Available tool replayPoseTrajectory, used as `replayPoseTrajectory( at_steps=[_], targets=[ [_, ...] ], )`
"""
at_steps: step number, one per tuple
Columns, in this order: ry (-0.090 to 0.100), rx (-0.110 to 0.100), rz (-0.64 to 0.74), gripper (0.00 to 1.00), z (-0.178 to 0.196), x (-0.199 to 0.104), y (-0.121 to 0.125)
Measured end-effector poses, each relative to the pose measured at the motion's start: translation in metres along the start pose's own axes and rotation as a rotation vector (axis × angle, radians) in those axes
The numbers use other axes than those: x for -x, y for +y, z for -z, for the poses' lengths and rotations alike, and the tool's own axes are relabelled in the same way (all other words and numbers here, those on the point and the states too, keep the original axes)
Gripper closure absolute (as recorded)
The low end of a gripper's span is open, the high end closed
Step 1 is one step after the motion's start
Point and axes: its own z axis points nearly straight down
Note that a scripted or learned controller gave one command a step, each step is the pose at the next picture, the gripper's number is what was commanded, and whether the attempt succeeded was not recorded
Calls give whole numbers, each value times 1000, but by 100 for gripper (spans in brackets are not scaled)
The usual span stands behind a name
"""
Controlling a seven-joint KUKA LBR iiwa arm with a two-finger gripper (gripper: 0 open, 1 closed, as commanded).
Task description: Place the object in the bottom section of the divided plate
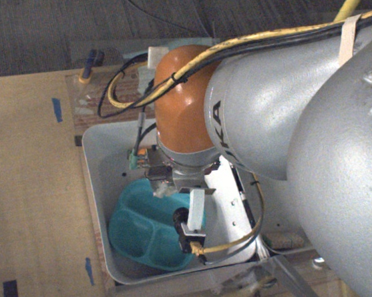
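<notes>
The gripper is hanging under the wrist, over the plate's upper edge. Whether it is clenched or released I cannot tell. The teal plate is lying in the bin, towards its lower-left corner. The arm is hiding the object itself. The plate is looking like stiff, slick plastic, so I am guessing anything light may skid there. A low, gentle release suits.

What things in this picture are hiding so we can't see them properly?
1. Teal divided plate: camera view, its right side is covered by the grey arm.
2. White bin: camera view, its right part lies under the arm.
3. Whatever may lie on the plate's covered part: cannot tell.
4. Bench on the right: camera view, behind the arm's big grey body.
</notes>
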Motion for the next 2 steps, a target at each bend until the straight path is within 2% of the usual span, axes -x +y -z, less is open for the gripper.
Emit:
replayPoseTrajectory(
  at_steps=[1, 2],
  targets=[
    [0, -1, 0, 0, 0, 0, 0],
    [0, 1, -1, 100, 10, 0, 1]
  ],
)
